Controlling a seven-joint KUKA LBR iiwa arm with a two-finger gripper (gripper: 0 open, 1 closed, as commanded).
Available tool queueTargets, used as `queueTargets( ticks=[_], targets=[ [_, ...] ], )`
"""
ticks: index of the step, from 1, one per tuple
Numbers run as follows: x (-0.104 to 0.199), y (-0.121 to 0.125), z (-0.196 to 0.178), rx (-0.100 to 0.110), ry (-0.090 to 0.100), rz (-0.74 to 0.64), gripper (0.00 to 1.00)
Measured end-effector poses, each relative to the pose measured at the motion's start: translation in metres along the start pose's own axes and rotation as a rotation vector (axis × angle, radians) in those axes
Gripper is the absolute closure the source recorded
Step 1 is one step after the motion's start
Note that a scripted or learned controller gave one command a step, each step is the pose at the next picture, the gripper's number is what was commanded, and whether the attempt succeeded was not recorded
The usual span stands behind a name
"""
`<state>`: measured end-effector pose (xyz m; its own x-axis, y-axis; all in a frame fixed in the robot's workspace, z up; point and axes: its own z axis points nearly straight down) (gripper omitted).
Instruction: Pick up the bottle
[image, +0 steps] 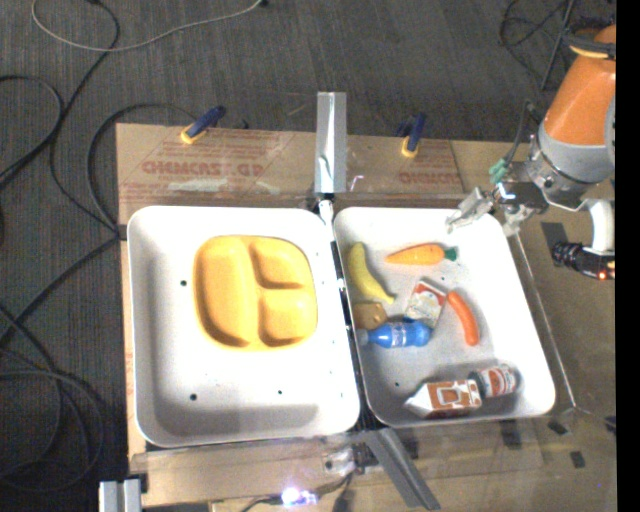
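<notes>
Bottle (400, 334), small and blue with a white label, lies on its side in the right bin (530, 300), near that bin's left wall and just beside the lower end of a banana (364, 275). A small red-and-white carton (424, 301) touches it from above, and an orange sausage-shaped toy (464, 316) lies to the right of that. A toy carrot (420, 255) rests near the bin's far edge; a brown-labelled carton (449, 397) and a dark-capped jar (496, 381) sit along the near edge. The left bin (160, 380) carries a yellow divided tray (256, 290). Both bins sit on a cardboard sheet (230, 165) clamped at its far edge, over dark carpet (60, 120) strewn with cables. The gripper (472, 212) hangs over the right bin's far right corner, its fingers (463, 218) slightly parted with nothing between them.
</notes>
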<state>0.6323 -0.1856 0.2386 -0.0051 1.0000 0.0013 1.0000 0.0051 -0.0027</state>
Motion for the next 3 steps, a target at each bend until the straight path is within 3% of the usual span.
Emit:
queueTargets(
  ticks=[1,2,3],
  targets=[
    [0.019,-0.037,0.086,0.000,-0.001,-0.202,0.00],
    [0.079,-0.085,0.131,-0.009,-0.005,-0.450,0.00],
    [0.074,-0.132,0.143,-0.043,-0.020,-0.375,0.00]
  ],
)
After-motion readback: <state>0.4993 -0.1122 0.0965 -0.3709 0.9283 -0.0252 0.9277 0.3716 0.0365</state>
